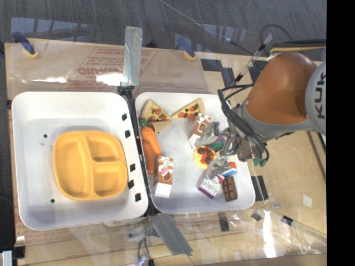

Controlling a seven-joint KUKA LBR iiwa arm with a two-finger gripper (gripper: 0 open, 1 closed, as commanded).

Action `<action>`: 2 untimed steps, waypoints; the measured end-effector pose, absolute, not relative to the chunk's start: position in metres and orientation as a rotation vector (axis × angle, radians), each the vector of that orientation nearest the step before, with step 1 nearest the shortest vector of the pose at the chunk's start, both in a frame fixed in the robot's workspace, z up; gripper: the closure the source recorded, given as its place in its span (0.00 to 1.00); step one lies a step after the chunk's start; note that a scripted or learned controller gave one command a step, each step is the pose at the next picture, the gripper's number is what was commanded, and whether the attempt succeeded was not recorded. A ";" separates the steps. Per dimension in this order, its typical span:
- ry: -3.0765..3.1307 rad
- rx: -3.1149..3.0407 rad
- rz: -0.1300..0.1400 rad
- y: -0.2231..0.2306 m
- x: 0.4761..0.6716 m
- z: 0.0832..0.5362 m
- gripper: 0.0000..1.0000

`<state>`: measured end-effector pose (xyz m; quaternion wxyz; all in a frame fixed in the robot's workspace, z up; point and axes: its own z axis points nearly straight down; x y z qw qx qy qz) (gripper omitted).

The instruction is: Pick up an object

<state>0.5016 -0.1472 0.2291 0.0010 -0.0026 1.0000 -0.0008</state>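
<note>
The arm (283,96) reaches in from the right, and its end effector (222,148) hangs low over the right side of the right bin (183,201). Whether it grips anything cannot be told; toys crowd around it. In that bin lie two pizza slices (154,113) at the far edge, a carrot (150,144) along the left wall, a small carton (164,176) near it, and a chocolate bar (229,188) at the near right. The left bin (33,110) holds a yellow divided plate (89,164).

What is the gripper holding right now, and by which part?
It cannot be told. The gripper is low in the right bin among the clustered toys, and clutter hides any hold.
</note>
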 end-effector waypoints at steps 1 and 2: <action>3.145 0.155 0.003 -0.195 0.531 0.133 0.00; 3.123 0.309 0.001 -0.209 0.485 0.093 0.00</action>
